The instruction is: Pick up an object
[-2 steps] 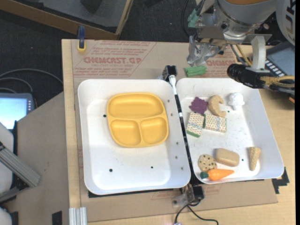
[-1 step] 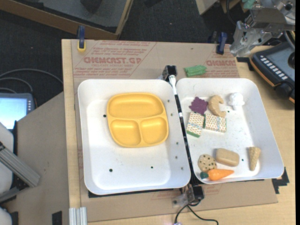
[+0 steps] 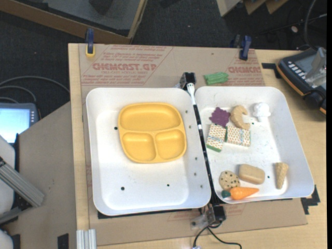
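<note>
Nearest you, at the front edge of the right shallow white bin (image 3: 303, 166), lies a small orange toy carrot (image 3: 243, 193), touching a round speckled cookie (image 3: 229, 180) just behind it. Beside those you have a tan bread-like block (image 3: 251, 174) and, further right, a pale ice-cream cone (image 3: 280, 174) lying apart from the rest.

Mid-bin, two patterned white squares with green edging (image 3: 227, 137) sit side by side. Behind them you see a purple leafy piece (image 3: 220, 116), a curved tan piece (image 3: 239, 116), perhaps a croissant, and a small white lump (image 3: 261, 110).

In the left white bin (image 3: 101, 191) a yellow three-compartment plastic tray (image 3: 152, 132) rests near the middle.

Beyond the right bin, a green flat piece (image 3: 216, 78) lies on the printed cardboard sheet (image 3: 129, 61).

As for the gripper, you cannot tell whether it is wide, narrow or holding anything.
</note>
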`<action>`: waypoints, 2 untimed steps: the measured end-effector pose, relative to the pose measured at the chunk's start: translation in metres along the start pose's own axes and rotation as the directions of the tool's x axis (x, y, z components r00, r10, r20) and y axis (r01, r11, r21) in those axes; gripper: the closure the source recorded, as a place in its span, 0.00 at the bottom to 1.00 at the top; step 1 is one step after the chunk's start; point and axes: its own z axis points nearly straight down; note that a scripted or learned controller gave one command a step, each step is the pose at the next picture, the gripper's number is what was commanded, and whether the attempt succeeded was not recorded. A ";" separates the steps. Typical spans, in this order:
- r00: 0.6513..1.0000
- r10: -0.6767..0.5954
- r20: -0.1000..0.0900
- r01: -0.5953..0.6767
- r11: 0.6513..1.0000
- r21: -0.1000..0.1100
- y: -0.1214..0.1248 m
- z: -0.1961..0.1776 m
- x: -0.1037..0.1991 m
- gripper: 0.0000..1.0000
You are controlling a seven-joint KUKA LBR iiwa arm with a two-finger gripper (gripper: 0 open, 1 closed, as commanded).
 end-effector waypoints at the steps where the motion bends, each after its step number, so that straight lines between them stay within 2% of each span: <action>1: 1.000 -0.011 0.004 0.011 1.000 -0.008 0.146 0.002 -0.042 1.00; 2: 1.000 -0.006 -0.002 0.006 1.000 0.007 0.057 0.002 -0.093 1.00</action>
